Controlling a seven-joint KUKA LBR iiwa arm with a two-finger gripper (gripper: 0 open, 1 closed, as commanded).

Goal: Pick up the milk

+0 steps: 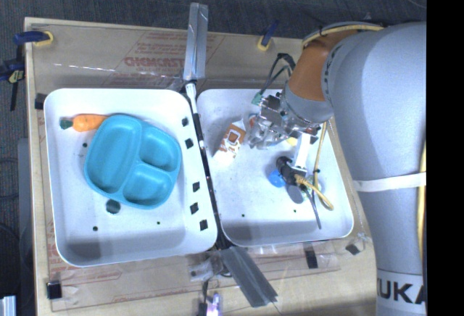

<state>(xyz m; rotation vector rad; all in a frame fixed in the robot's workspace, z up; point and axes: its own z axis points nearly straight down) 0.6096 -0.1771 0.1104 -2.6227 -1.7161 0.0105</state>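
Observation:
The milk (233, 138) is a small white and orange carton lying in the right bin (254, 220), near its upper left part. My gripper (259, 132) hangs low over the same bin, just to the right of the carton and close to it. I see nothing held in it. The grey arm with its orange band reaches in from the right and covers the bin's upper right corner.
A small blue object (276, 178) lies in the right bin below the gripper. The left bin (109, 242) holds a blue divided plate (134, 160), a carrot (88, 121) at its upper left and a small dark green piece (112, 207). A ridge divides the bins.

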